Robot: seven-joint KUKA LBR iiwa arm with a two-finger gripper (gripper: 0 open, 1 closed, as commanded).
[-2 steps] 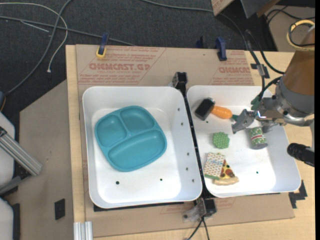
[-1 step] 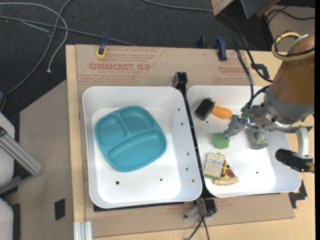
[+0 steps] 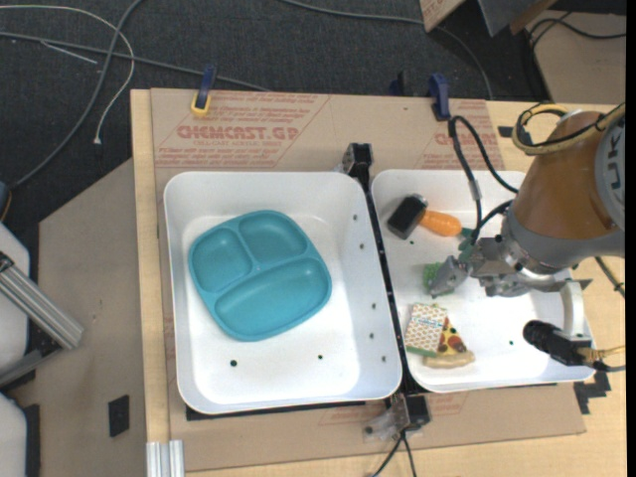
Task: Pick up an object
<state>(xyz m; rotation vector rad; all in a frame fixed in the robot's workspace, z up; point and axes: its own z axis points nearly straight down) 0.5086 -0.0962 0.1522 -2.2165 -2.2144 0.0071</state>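
My gripper (image 3: pixel 459 269) is low over the middle of the right bin (image 3: pixel 497 366), reaching in from the right. A small green object (image 3: pixel 435 276) lies right at its tip, touching or nearly so, and I cannot make out whether it is gripped. A toy pizza slice (image 3: pixel 437 336) rests near the bin's front left corner. Against the bin's back left lies a black block (image 3: pixel 405 216), with an orange carrot-like piece (image 3: pixel 441 224) beside it.
The left bin (image 3: pixel 199 366) holds a blue divided plate (image 3: pixel 260 273) lying flat near its middle. A black divider clip (image 3: pixel 358 157) sits between the bins at the back. Cables run over the arm at the right.
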